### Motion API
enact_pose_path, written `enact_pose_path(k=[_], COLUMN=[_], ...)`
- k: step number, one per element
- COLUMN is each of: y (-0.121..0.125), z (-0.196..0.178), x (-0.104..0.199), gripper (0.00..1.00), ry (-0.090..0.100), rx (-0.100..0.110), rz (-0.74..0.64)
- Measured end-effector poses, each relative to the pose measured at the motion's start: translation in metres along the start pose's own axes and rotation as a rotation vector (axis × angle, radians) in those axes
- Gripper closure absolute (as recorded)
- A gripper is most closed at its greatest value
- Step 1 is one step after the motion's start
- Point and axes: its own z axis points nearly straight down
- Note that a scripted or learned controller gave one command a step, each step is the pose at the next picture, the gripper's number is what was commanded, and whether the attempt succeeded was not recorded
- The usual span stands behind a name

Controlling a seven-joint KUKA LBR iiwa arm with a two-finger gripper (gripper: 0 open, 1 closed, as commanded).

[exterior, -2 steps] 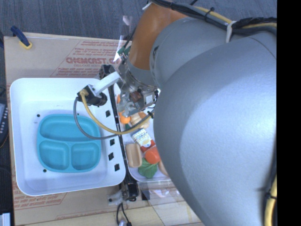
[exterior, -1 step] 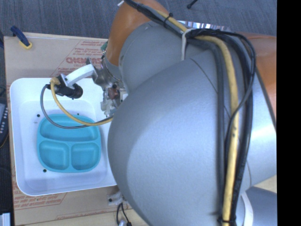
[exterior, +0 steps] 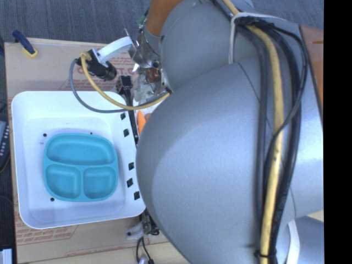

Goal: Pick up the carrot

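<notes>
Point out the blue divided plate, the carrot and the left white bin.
blue divided plate (exterior: 81, 166), camera view, on the ridge where its three compartments meet.
carrot (exterior: 141, 121), camera view, on the small orange sliver showing beside the grey arm.
left white bin (exterior: 23, 126), camera view, on its bare left wall.

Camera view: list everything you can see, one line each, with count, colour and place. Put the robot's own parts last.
Bin: one, white, left half of the view, on the bench.
Divided plate: one, light blue, three compartments, lying flat in the left bin.
Carrot: one, orange, just a sliver visible at the arm's edge, right of the bin's wall.
Clamp: one, blue and yellow, top left on the bench.
Bench: one, brown cardboard-like surface under the bin.
Cables: several, grey, yellow and black, looping above the bin's top edge.
Arm: one, grey with an orange band, covering the right side.
Gripper: one, metallic, near the top centre.
</notes>
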Motion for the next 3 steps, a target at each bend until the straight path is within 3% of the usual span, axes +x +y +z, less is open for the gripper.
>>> enact_pose_path(k=[1,2,3], y=[-0.028,0.027,-0.014], z=[0.030,-0.034,0.085], x=[0.046,-0.014,-0.131], gripper=[1.00,1.00,1.00], ry=[-0.010,-0.003,-0.017], rx=[-0.001,0.003,0.006], rz=[-0.014,-0.241,-0.138])
